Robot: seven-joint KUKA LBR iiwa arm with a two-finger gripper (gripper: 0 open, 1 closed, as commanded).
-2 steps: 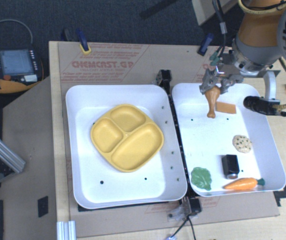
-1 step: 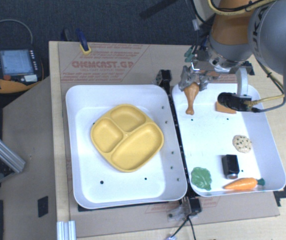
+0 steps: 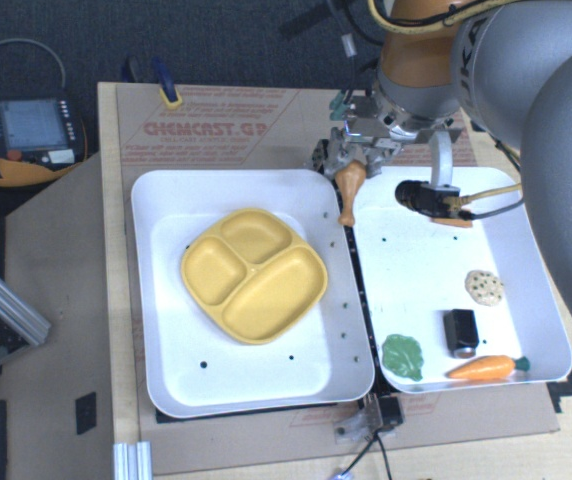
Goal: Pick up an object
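Over the far end of the divide between the two bins, the gripper (image 3: 351, 168) is gripping a brown drumstick-like toy (image 3: 348, 190), its long axis hanging straight down.

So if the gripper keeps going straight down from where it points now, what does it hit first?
Probably the tan, drumstick-shaped piece right under the gripper, lying over the seam between the two white bins. Depth is unclear from this slanted view.

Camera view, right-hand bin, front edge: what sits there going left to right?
Green leafy toy piece → small black rectangular block → orange toy carrot, whose green tip reaches farthest right.
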